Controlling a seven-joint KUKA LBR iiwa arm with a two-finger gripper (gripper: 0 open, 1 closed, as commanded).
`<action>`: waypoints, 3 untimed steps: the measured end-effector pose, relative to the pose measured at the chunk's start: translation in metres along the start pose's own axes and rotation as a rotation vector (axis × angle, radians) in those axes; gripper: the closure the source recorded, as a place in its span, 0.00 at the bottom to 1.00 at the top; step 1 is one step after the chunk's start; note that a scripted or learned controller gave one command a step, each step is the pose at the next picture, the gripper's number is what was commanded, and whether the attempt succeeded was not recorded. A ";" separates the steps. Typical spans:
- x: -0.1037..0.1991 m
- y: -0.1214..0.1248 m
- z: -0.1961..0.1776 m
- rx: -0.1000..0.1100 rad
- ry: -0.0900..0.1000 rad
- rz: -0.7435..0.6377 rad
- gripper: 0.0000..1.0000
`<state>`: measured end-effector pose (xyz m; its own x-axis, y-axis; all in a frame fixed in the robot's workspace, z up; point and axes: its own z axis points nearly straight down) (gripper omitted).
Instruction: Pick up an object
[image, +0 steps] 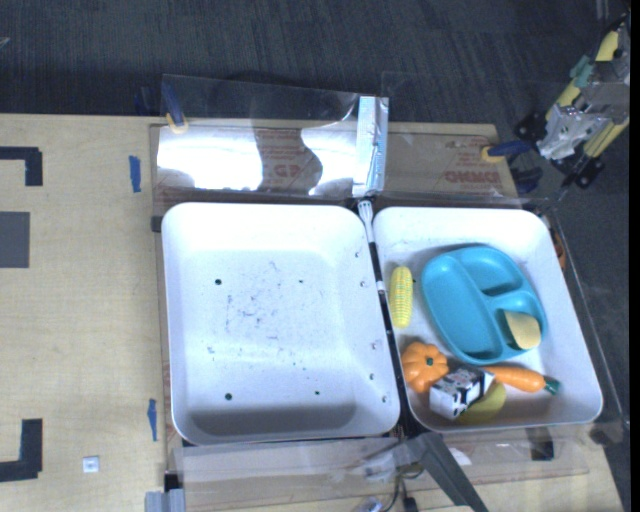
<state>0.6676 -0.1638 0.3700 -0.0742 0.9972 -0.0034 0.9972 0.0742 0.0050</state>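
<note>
The right bin (570, 300) holds the objects. A blue divided plate (475, 300) lies tilted in its middle, with a pale yellow piece (523, 327) in its lower right section. A yellow corn cob (401, 296) lies along the bin's left wall. Toward the near edge sit an orange pumpkin (423, 365), a carrot (518, 379), a small black-and-white block (457, 390) and a yellow-green fruit (491, 401) partly under the block. My gripper (572, 135) hovers at the top right, outside the bin and beyond its far right corner, with nothing seen in it.
The left bin (270, 320) shows only dark scuff marks. A clear plastic panel (270, 150) stands behind it, with a metal divider (372, 150) between the bins. Cardboard (450, 165) lines the back of the right bin. Wooden bench (70, 300) at left.
</note>
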 end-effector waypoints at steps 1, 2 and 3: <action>-0.010 -0.001 0.002 0.001 0.001 -0.119 1.00; -0.031 -0.003 0.004 0.000 -0.001 -0.168 1.00; -0.060 -0.005 0.021 0.005 0.002 -0.141 1.00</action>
<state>0.6668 -0.2239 0.3489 -0.2139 0.9769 -0.0013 0.9769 0.2139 -0.0006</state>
